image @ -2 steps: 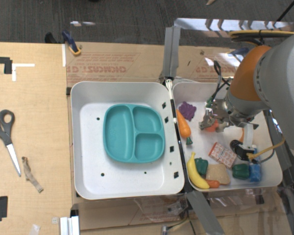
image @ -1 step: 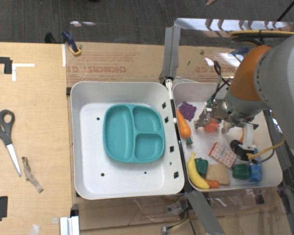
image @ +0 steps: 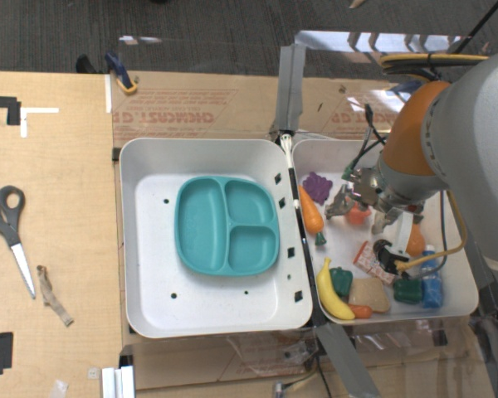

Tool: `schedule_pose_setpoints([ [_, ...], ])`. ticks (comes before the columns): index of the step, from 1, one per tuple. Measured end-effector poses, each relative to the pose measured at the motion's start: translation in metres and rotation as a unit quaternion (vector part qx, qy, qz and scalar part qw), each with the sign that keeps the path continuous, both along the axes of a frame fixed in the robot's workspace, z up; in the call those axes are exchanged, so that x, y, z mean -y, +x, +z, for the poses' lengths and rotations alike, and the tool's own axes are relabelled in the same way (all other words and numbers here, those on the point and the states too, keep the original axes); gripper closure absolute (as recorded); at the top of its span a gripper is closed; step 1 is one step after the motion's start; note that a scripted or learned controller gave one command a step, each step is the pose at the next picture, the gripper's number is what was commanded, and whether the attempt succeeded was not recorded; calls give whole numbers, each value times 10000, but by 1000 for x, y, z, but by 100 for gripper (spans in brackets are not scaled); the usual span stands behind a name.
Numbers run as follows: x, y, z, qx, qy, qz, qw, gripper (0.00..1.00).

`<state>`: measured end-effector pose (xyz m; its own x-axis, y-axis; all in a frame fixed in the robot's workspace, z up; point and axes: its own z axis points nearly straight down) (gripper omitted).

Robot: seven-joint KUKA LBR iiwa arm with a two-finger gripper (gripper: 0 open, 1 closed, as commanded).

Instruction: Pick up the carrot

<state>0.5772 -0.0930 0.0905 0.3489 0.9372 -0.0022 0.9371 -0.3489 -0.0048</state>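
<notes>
The carrot (image: 311, 211) is orange with a green stub at its near end. It lies along the left wall of the right bin (image: 461, 305), just below a purple grape bunch (image: 318, 186). My gripper (image: 362, 211) hangs over the middle of that bin, to the right of the carrot and apart from it. Its fingers (image: 340, 206) stand apart, open, with a small red-orange thing (image: 359, 215) showing low between them. Whether the fingers touch that thing I cannot tell.
A teal divided plate (image: 228, 225) lies in the left bin (image: 141, 247). The right bin also holds a banana (image: 332, 293), a tan block (image: 371, 295), a red-and-white packet (image: 368, 259), and green (image: 407, 290), blue (image: 432, 290) and orange (image: 415, 240) pieces. Scissors (image: 8, 222) lie on the bench at left.
</notes>
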Motion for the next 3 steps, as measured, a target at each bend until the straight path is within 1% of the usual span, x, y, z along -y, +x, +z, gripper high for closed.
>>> schedule_pose_setpoints([
  [1,61,-61,80,0,-16,-3478,9376,0],
  [2,-68,-33,100,2,-21,-3710,9286,0],
  [3,-8,-15,100,1,-27,-4709,8822,0],
])
